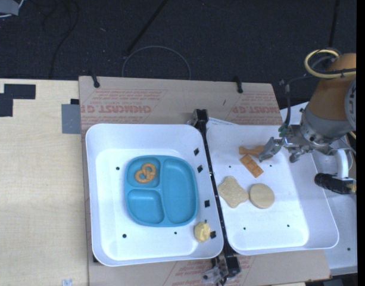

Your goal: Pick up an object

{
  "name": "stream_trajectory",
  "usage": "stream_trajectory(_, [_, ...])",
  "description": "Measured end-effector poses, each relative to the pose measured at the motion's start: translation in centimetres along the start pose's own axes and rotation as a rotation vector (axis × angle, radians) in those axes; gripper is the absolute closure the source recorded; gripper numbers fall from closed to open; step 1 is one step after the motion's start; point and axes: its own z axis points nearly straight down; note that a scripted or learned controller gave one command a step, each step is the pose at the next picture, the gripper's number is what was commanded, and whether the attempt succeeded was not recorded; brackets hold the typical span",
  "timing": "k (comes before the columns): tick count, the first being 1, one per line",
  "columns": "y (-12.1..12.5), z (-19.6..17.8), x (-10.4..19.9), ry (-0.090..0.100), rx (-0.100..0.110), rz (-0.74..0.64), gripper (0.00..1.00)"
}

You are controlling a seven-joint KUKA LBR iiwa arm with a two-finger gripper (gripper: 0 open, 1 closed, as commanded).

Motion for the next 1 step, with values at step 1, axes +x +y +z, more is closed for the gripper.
stream_trajectory(1, [1.01, 5.18, 0.29, -0.001, -0.002, -0.004, 0.00])
